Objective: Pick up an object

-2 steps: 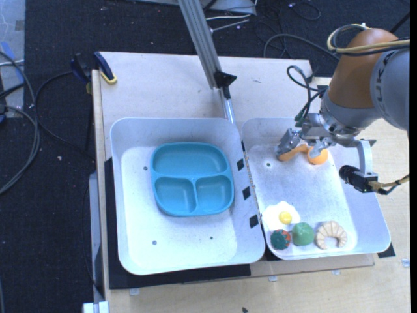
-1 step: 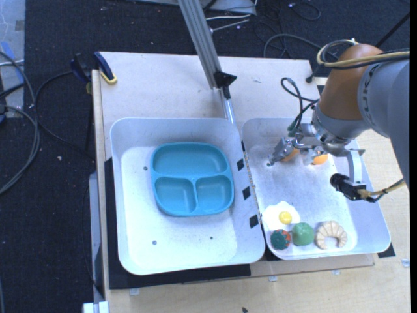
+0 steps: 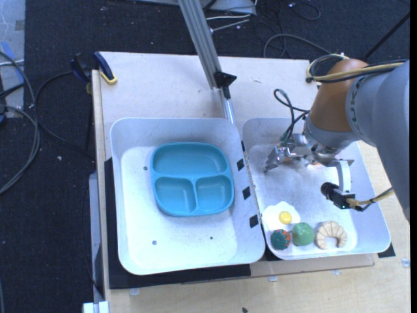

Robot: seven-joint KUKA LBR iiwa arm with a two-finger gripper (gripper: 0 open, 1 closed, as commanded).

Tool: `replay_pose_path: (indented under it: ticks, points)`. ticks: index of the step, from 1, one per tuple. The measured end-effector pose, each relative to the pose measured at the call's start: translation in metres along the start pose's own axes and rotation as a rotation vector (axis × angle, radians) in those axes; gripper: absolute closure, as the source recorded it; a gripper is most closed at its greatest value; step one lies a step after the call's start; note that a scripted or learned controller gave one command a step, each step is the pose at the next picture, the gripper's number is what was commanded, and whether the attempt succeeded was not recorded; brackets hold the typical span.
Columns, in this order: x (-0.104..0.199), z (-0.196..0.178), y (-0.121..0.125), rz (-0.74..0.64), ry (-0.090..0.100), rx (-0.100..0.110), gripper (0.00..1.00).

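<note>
While the gripper (image 3: pixel 281 156) hangs over the right bin (image 3: pixel 371 240), jaw state unreadable, the croissant (image 3: pixel 331 234) lies at that bin's near edge, just right of a green ball (image 3: pixel 302 233). Likely light, rigid plastic, slick; best pinched across its thick middle.

Tray: blue, three compartments, in the left bin (image 3: pixel 130 240), well left of the gripper (image 3: pixel 268 165);
Pole: slanted metal (image 3: pixel 199 31), behind the gripper;
Cables: black, on dark floor (image 3: pixel 39 109), far left

Tool (image 3: pixel 273 161) over right bin (image 3: pixel 260 132); blue tray (image 3: pixel 193 178) left.
</note>
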State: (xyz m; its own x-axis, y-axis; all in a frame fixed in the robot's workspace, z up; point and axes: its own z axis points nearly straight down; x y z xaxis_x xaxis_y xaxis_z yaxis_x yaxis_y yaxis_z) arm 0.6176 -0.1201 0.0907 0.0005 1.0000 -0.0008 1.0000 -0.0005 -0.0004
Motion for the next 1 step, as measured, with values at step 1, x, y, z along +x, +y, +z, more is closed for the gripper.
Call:
replay_pose_path:
  ticks: [1]
  points:
    - [-0.0006,-0.0129,0.0013,0.000,-0.002,-0.005,1.00]
